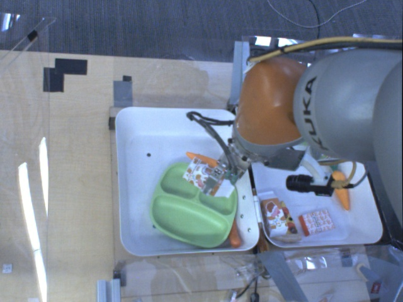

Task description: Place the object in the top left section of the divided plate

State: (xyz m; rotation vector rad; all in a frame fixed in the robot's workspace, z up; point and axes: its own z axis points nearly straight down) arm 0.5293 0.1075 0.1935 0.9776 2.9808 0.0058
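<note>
A lime green divided plate [189, 216] is sitting in a plain white bin [135, 187]. A white packet [203, 175] printed with red, orange and green is showing above it. The grey arm [352, 106] is wearing an orange band [267, 102].

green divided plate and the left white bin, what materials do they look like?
Green divided plate: likely molded plastic, matte to satin, with soft rounded ridges and even color. Left white bin: probably plastic too, smooth and slightly glossy, with rounded corners; thin metal can't be ruled out.
</note>
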